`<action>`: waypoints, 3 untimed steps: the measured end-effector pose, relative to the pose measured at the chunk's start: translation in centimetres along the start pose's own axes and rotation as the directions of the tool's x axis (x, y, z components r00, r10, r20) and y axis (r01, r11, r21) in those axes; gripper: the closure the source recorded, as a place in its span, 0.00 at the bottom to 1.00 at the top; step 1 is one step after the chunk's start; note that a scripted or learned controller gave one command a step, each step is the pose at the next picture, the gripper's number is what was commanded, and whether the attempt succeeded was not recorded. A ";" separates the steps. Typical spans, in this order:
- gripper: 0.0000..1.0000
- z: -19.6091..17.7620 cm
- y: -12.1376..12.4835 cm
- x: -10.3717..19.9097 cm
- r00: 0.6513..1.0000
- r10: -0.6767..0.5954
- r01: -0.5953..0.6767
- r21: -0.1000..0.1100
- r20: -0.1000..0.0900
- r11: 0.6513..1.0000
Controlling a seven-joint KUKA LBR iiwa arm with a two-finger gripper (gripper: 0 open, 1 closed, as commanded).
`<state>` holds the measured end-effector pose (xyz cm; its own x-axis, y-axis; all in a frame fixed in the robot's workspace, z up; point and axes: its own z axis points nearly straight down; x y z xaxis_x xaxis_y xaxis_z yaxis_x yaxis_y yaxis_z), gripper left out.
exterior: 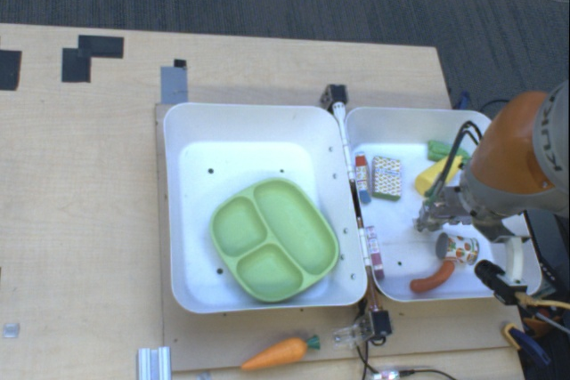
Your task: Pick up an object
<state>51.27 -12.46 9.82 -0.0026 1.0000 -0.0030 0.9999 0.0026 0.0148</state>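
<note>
Sausage lying slantwise, right end up

Bright, even light falls from overhead on my workspace. The white bins glare, the left one's floor nearly washed out, with soft shadows inside its walls. The counter is evenly lit. Everything looks slightly soft, with small details blurred.
</note>
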 end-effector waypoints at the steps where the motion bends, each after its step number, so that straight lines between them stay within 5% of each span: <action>1: 0.00 0.0 0.0 0.0 1.000 0.000 0.000 0.000 0.000 1.000; 2: 1.00 -1.0 0.1 0.1 1.000 -0.002 0.002 -0.003 0.000 1.000; 3: 0.00 -1.0 0.1 0.1 1.000 -0.002 0.002 -0.003 0.000 1.000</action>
<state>51.38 -12.40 10.86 -0.0048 1.0000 -0.0030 0.9998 0.0049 0.0176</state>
